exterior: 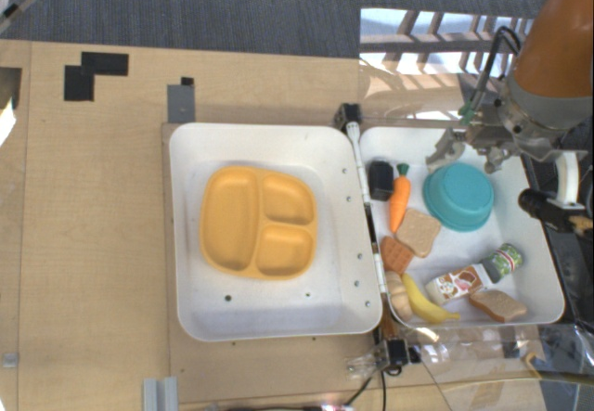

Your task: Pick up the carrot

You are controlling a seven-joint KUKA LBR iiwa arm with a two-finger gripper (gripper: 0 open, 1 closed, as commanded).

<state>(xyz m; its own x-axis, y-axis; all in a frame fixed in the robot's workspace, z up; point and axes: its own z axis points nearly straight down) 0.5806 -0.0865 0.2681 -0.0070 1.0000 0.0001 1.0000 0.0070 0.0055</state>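
Above the right bin [548, 302] my gripper [473, 145] is too blurred to judge, while the carrot [399, 202] lies lengthwise, leaves away from the camera.

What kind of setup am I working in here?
Likely a robot lab bench: two white bins on a wooden bench, toy food like the carrot and banana, cables at the edge.

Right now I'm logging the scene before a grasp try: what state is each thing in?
carrot: lying flat in the right bin, green top toward the far wall, not held
teal bowl: upright, tilted slightly
bottle: lying on its side
banana: lying flat
yellow tray: upright in the left bin
gripper: above the bowl's far rim, apart from the carrot
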